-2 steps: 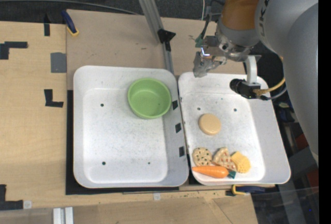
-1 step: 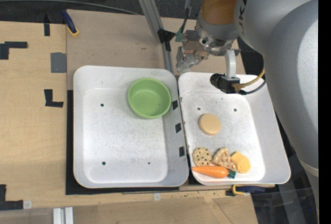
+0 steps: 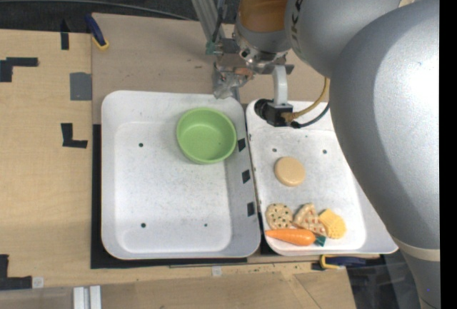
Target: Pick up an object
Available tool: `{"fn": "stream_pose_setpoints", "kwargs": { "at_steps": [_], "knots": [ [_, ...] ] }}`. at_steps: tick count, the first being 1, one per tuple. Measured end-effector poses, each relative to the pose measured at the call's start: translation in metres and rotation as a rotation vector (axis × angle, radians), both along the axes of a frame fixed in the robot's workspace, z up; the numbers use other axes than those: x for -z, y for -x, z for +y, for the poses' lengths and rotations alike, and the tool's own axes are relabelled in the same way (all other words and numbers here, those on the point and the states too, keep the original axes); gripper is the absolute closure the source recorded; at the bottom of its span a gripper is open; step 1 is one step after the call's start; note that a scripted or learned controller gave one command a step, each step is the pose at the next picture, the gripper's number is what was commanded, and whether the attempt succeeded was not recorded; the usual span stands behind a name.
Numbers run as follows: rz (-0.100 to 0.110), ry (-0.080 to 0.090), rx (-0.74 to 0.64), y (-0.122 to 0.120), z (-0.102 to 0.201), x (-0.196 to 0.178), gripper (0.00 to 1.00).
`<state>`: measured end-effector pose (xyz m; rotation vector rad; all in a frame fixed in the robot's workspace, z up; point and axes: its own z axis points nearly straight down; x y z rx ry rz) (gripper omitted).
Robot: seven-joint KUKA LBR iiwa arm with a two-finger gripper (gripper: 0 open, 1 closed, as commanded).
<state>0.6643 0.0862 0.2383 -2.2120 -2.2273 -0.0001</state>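
**Trainee:** Which item is the pick, and where does it lie?

**Operator:** I judge the green bowl point(image 3: 206, 135) the nearest candidate; it sits upright in the left bin point(image 3: 121, 158), near that bin's far right corner, apart from the walls, so its rim is reachable from above.

**Trainee:** And the claw?

**Operator:** My claw point(image 3: 227, 86) hangs over the bin's far rim, just beyond the bowl and not touching it; whether it is released or clenched I cannot tell; nothing shows between its tips.

**Trainee:** The rest?

**Operator:** The right bin point(image 3: 335, 150) holds a tan disc point(image 3: 290, 171), a carrot point(image 3: 291, 236) and small food pieces clustered at its near edge; both bins rest on the tabletop point(image 3: 43, 158).
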Motion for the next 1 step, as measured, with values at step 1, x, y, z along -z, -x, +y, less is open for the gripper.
{"fn": "stream_pose_setpoints", "kwargs": {
  "at_steps": [1],
  "knots": [
    [0.002, 0.003, 0.005, -0.0004, 0.0125, 0.0158, 1.00]
  ]
}}
